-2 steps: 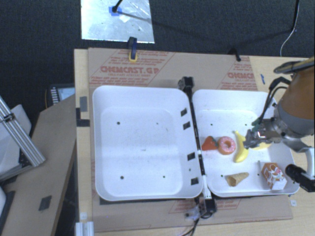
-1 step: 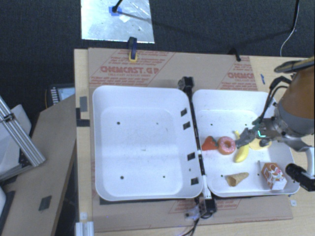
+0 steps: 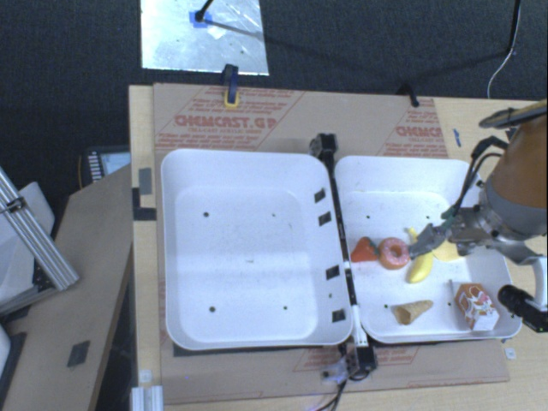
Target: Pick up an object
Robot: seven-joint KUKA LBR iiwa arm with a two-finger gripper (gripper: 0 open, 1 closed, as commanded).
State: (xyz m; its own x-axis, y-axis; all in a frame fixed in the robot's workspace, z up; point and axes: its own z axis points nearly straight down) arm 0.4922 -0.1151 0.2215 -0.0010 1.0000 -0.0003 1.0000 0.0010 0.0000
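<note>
The right bin holds the clutter. The gripper, whose finger state I cannot tell, sits beside a pink donut near the bin's middle; it looks light, probably soft, best pinched across its ring.

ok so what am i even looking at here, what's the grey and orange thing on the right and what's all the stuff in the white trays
You are looking down at a slant from one fixed camera above a workbench. The grey and orange thing is a robot arm reaching in from the right. Its gripper, a two-finger claw, is down in the right bin.

Two shallow white bins sit side by side on brown cardboard. The right bin has small toy-like items: a pink donut beside a red piece, a yellow banana-like piece right by the gripper, a tan cone, and a small red and white box. Whether the claw is gripping anything is not clear from here.
</note>
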